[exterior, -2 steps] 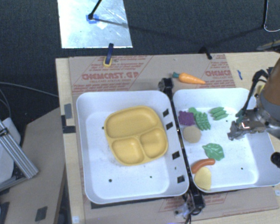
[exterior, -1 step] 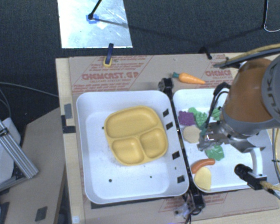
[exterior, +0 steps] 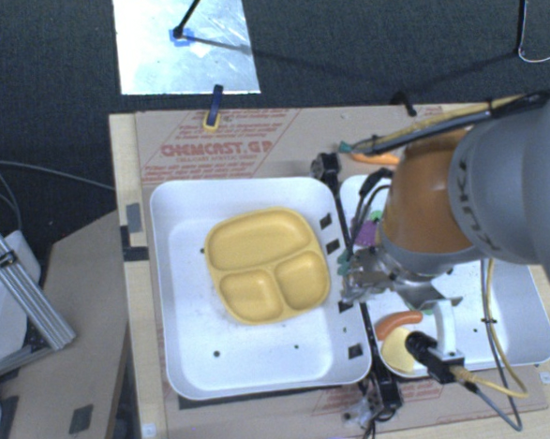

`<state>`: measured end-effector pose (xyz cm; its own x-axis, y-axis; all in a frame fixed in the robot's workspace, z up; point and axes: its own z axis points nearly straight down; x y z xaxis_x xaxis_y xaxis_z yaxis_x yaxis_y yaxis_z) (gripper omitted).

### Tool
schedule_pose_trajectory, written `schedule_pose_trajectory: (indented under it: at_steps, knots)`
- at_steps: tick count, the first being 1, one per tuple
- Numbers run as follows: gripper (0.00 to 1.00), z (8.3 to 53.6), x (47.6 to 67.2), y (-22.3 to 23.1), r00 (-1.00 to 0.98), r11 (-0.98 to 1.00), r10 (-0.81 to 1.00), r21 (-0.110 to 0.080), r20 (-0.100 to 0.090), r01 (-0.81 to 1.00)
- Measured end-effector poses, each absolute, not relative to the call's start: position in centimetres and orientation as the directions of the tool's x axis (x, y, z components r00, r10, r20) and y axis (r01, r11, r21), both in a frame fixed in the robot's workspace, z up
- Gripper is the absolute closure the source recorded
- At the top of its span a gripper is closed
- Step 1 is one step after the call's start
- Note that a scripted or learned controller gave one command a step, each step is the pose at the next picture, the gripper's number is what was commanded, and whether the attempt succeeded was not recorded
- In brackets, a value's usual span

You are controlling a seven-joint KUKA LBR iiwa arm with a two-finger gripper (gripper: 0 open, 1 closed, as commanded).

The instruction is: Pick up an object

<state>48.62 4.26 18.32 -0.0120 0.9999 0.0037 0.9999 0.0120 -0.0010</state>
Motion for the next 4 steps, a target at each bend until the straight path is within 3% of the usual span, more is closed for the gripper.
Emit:
schedule_pose_trajectory:
  at_steps: [1,2,3,4]
  knots:
    - [1.0,21.5,52.9,13.6,-0.014,0.014,1.0,0.007,0.006,1.0]
    - [1.0,36.2,54.6,19.1,-0.012,0.012,1.0,0.019,0.009,1.0]
    - [1.0,35.5,50.0,15.8,0.001,-0.001,1.0,-0.001,0.0,1.0]
    - [1.0,46.6,54.6,13.4,0.0,0.0,1.0,0.016,0.003,1.0]
